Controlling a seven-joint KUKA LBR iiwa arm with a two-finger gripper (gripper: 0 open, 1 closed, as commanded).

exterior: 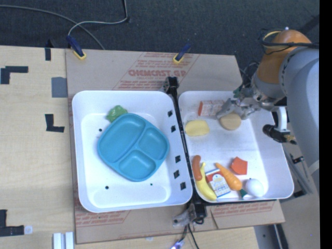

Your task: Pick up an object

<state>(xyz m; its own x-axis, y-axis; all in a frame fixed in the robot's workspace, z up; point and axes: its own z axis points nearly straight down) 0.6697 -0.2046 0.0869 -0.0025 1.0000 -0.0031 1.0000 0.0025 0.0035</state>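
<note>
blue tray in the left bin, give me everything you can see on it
The blue tray is a light blue divided plate, plastic by the look, with rounded corners and three shallow compartments. It lies flat and face up on the floor of the left bin, turned at a slant to the bin's walls and sitting toward its middle. A small green item lies at its upper left edge, seemingly touching or partly tucked under it. Nothing lies in its compartments.
</note>
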